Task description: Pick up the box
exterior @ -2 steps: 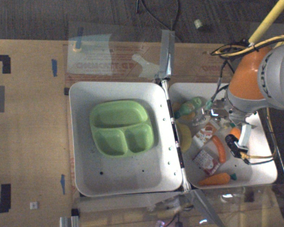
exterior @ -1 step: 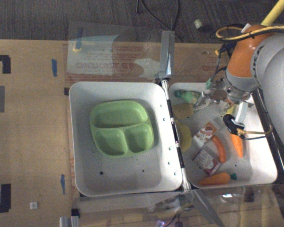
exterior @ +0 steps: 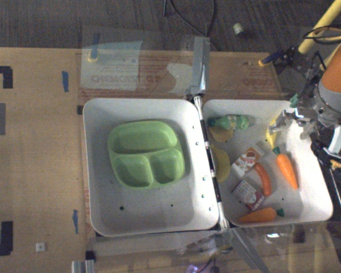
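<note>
Your claw (exterior: 290, 120) hangs over the far right corner of the right bin (exterior: 321, 209); can't tell its state from here. The red-and-white box (exterior: 248, 191) lies flat near the bin's middle, well apart from the claw. A 2nd small carton (exterior: 245, 161) sits just beyond it, w/ carrots (exterior: 286, 170) alongside. Left bin (exterior: 96, 203) holds a green divided plate (exterior: 146, 153).

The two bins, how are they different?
The left bin holds one green divided plate; the right bin holds many small things: carrots, little boxes and a bottle. The gripper hangs over the right bin, not the left bin. Both are white and shallow.
</note>
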`<state>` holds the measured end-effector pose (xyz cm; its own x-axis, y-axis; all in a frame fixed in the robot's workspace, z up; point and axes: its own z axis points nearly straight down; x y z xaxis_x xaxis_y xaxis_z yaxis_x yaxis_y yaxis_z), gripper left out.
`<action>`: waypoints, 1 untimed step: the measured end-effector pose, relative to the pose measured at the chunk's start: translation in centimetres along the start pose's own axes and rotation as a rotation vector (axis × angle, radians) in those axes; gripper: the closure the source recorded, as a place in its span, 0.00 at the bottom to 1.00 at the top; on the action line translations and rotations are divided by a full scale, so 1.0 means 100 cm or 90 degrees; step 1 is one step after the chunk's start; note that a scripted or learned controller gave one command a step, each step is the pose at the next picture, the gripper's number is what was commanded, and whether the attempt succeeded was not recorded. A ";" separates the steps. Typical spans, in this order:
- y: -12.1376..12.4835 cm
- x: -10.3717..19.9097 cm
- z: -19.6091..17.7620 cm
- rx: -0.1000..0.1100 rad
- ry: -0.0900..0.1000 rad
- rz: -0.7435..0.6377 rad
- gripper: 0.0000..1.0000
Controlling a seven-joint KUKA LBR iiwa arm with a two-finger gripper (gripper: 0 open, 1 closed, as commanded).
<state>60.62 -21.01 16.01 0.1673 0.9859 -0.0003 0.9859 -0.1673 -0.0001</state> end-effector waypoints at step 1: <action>0.044 0.035 -0.168 -0.003 -0.001 -0.081 0.00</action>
<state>65.51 -18.29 32.83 0.0409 0.9992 -0.0025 0.9992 -0.0408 0.0045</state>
